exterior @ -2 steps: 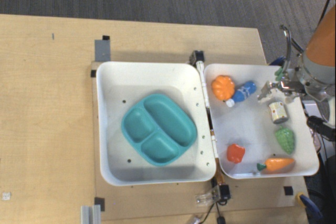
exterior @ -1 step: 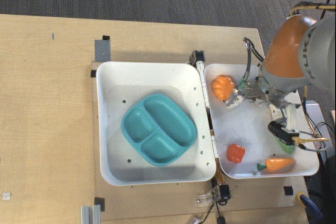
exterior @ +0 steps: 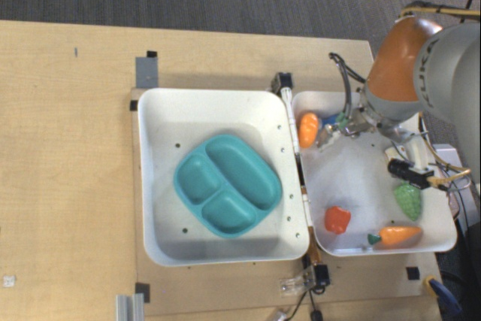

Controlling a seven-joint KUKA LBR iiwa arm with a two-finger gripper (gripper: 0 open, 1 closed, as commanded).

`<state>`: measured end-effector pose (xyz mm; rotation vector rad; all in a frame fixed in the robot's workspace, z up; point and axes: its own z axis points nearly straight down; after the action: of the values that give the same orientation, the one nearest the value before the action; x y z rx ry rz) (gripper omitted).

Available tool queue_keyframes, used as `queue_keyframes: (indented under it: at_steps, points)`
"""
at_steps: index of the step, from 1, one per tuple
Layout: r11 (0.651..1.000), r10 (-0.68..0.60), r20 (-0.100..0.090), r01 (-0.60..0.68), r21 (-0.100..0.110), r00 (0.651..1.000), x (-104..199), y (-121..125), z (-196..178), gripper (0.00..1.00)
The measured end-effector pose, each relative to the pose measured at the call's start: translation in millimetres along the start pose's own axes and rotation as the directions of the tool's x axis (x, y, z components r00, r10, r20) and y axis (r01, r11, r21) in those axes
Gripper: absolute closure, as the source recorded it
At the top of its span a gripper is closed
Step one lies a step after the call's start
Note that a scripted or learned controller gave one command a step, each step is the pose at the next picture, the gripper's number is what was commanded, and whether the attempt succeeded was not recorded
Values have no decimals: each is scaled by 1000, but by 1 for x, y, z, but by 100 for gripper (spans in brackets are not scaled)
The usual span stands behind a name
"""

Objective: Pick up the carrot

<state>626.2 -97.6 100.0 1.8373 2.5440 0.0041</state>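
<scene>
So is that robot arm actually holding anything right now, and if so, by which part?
It cannot be told. The gripper sits in the right bin next to an orange item. The carrot lies apart, near the bin's front edge.

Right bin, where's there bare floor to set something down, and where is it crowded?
In the right white bin, bare floor lies mid-bin, bordered by the orange rounded fruit above-left and the small red pepper below. The near-right corner is crowded: the orange carrot and green leafy vegetable. The grey arm's gripper crowds the far-left corner.
</scene>
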Motion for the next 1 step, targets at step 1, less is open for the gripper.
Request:
queue_keyframes:
  at_steps: [1]
  points:
    - [960,279,-1,-279,-3,960,64,25,-87,0]
